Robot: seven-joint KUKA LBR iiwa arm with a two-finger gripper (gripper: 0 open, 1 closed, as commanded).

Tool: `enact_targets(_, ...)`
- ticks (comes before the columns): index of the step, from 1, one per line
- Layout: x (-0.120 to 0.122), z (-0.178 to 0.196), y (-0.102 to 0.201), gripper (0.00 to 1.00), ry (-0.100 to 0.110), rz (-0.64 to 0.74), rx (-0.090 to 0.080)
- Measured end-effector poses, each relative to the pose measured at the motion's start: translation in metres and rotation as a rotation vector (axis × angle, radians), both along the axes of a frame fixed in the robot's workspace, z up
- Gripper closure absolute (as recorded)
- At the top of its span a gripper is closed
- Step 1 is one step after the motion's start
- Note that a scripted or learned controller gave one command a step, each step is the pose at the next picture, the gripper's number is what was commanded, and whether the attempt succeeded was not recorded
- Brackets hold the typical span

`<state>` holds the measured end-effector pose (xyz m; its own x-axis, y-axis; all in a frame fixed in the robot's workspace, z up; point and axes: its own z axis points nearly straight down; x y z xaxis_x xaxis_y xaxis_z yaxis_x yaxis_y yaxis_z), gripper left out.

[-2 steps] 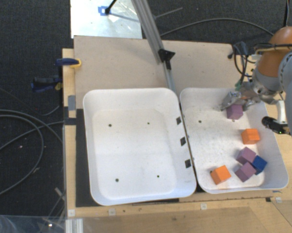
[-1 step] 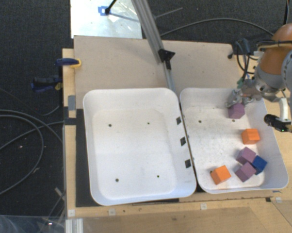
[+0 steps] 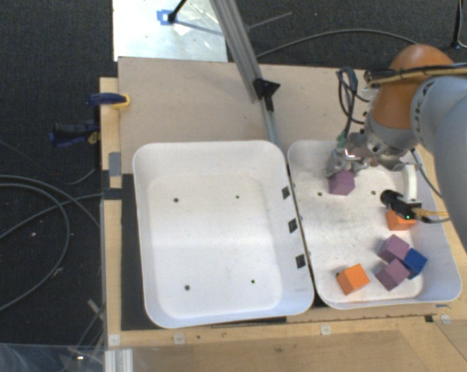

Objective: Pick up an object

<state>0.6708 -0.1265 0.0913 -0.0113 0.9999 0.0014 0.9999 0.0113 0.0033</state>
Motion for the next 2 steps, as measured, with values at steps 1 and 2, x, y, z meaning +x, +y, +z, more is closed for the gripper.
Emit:
enact_targets(1,-0.055,0.104,0.067,1.00,-0.003,-0.001,0.001)
enact_targets(2,-0.103,0.098,0.156,1.00,0.006,0.002,0.003)
